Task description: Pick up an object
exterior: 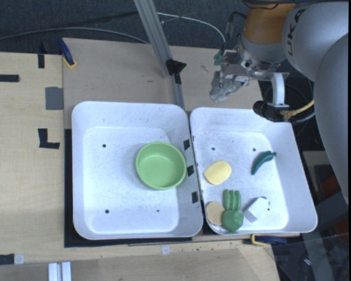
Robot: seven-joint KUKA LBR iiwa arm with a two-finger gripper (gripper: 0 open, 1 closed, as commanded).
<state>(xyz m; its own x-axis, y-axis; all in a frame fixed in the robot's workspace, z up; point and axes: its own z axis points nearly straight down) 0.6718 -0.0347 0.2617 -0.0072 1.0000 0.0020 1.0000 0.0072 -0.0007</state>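
Camera view: tool (224,91) above right bin's (281,132) far rim, bowl (160,165) left.

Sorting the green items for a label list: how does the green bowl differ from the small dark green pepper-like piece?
The green bowl is light green, round and open-topped; the pepper-like piece is dark green, slim and slightly curved. The bowl looks much larger than the piece. The bowl sits in the left bin, the piece lies slantwise in the right bin. Both are green and apart from the gripper.
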